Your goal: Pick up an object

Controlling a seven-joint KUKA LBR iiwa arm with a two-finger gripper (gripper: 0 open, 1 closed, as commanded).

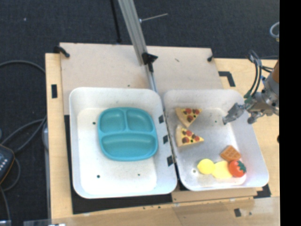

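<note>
While hovering at the right bin's [249, 140] far right edge, gripper [241, 115] spread open, holding nothing.
Nearest: two toy pizza slices [188, 126] at bin's left side; waffle [230, 153], tomato [237, 168], yellow lemon pieces [212, 167] near corner. Teal divided plate [127, 133] in left bin [84, 126].

fixed overhead cam, slanted, both bins [75, 126]

Teal divided plate [127, 133] sits bright against the white left bin [80, 102], and over in the white right bin [254, 145] two pizza slices [188, 126] show tan crust with red and dark dots. There's a yellow piece [205, 166], an orange-brown waffle [230, 153] and a red tomato [237, 169] topped with green, all on a pale wood bench [56, 149].
</note>
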